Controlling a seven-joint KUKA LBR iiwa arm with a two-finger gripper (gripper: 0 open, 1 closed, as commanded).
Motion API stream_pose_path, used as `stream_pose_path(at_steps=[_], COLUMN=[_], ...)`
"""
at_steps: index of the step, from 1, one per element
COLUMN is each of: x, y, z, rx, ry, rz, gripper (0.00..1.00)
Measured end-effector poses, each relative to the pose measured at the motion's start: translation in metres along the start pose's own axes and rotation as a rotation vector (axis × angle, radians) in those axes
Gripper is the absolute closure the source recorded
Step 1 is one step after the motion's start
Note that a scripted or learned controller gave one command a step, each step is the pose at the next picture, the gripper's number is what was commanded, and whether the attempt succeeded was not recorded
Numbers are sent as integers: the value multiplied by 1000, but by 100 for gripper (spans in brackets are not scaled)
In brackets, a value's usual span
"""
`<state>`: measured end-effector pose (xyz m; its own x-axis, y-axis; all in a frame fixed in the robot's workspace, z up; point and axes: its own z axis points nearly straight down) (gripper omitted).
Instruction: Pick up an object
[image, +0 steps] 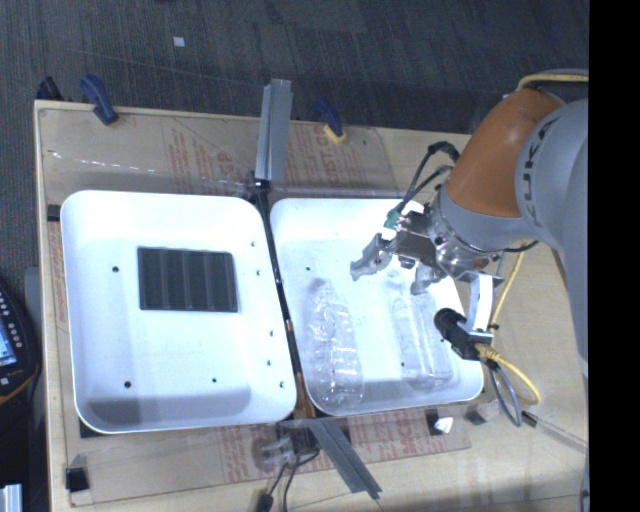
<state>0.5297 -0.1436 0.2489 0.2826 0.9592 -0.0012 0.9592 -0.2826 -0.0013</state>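
clear bottle (333, 345) in right bin, below-left of pincer (392, 268).

Red printing runs in slanted lines across the clear sheet (180, 150) that covers the worktop (60, 300), along the far edge above the bins and again along the near edge, but the letters are too small and blurred to read. No other text can be read.

Grey arm reaches in from the right, orange band above the wrist — claw (392, 268) pointed left and down, fingers spread apart, nothing between them.
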Motion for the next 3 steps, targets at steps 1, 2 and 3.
stream_pose_path(at_steps=[1,2,3], x=[12,-46,-8], y=[-12,-14,-41], z=[46,10,-4], rx=[3,-1,4], ry=[0,1,1], rz=[31,40,133], gripper=[0,0,0])
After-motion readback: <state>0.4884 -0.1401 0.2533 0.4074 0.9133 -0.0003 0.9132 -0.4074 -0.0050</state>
